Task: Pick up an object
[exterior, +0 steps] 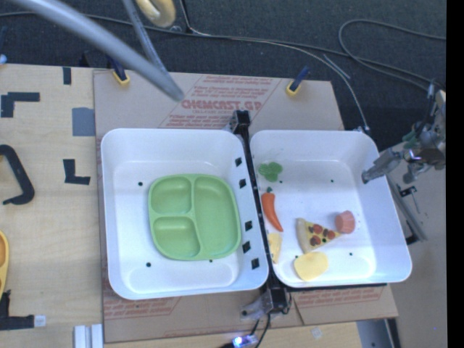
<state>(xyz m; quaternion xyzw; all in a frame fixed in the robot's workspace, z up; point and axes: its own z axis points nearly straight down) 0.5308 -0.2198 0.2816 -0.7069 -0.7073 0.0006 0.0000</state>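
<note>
1. The claw [377, 167] sits at the right bin's [362, 142] right edge; I cannot tell how it stands.
2. Nearest are a pink piece [346, 222] and a pizza slice [316, 233].
3. The left bin [116, 151] holds 1 green tray [194, 216].

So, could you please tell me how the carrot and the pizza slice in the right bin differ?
The carrot is slim, plain orange and lies against the bin's left wall; the pizza slice is a wide yellow wedge with dark toppings, nearer the middle. The carrot runs lengthwise up the bin; the slice points left. Both lie flat in the right bin.
</note>
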